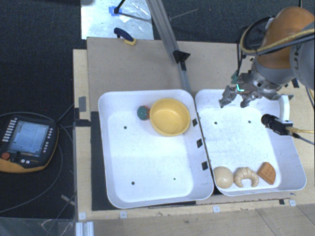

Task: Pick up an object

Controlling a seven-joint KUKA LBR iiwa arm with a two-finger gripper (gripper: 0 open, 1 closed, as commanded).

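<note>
**Pincer poised over the far end of the second bin, nothing picked yet**

We judge the task to be at the approach step. The pincer (235, 103) hangs to the right of the yellow bowl (170, 117) and a little farther from us, above the far end of the neighbouring bin (241, 141). Its fingers stand spread apart with nothing between them.

The bin under the bowl (147, 166) holds two things: the bowl itself at its far end, and a small teal ball (143, 113) touching or just beside the bowl's left rim.

The neighbouring bin carries three food-shaped pieces in a row along its near edge, well to the lower right of the bowl: a pale round bun (223, 177), a croissant (246, 176) just beside it, and an orange waffle piece (267, 172) last. All three lie well apart from the pincer. Both bins rest on the table (128, 68).

Next, we think the pincer must choose one target, travel over it, drop while open, and close. The row is tightly packed, so a clean grasp there may need care.
</note>
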